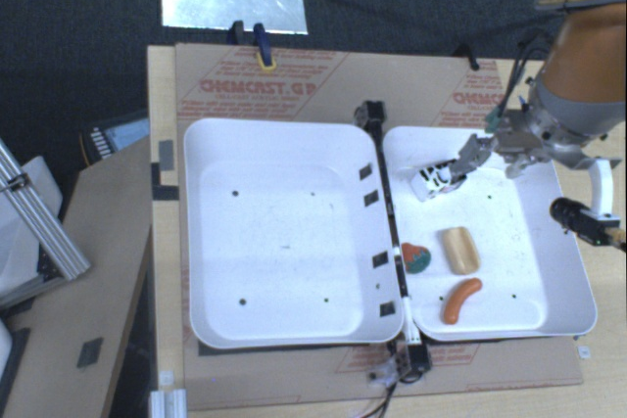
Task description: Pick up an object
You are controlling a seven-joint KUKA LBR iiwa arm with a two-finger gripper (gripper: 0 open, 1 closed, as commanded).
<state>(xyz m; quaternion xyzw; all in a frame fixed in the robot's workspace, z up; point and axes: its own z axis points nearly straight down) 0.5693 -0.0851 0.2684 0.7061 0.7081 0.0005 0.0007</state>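
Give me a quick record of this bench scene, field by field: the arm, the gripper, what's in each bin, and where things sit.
arm: grey with orange band, reaching in from the view's right over the right bin
gripper: low over the far left part of the right white bin
near gripper: small white object with black markings, at the fingertips; a grasp cannot be told
right bin contents: tan bread-like block, orange sausage-shaped piece, small round red and green object by the divider
left white bin: bare white floor with small dark holes
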